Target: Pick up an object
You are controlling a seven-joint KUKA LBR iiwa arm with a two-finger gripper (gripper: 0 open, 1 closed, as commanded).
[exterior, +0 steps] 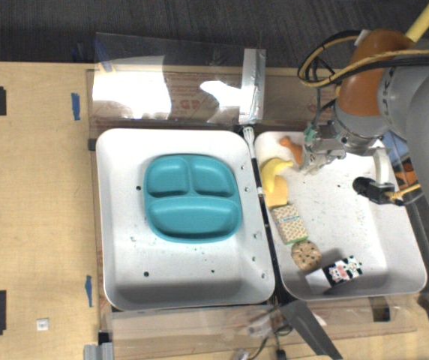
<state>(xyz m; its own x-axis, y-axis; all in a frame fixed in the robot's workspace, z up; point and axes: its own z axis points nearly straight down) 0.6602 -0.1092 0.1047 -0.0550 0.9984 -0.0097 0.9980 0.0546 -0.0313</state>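
Observation:
My gripper (313, 158) reaches down into the far left corner of the right bin (364, 216), under the grey arm with its orange band. Its tip is just right of a small orange piece (295, 151) and a yellow banana-shaped toy (274, 171). Below the banana lies a pale yellow block (277, 193), then a patterned cracker-like square (289, 223), a round cookie (305, 256) and a black and white toy (343, 271) near the bin's front. None of these is seen between the fingers.
The left bin (117, 201) holds a teal divided plate (192, 198). A black knob (370, 188) juts over the right bin's right side. Shiny plastic sheeting (177, 88) lies behind the bins. Cables loop above the arm.

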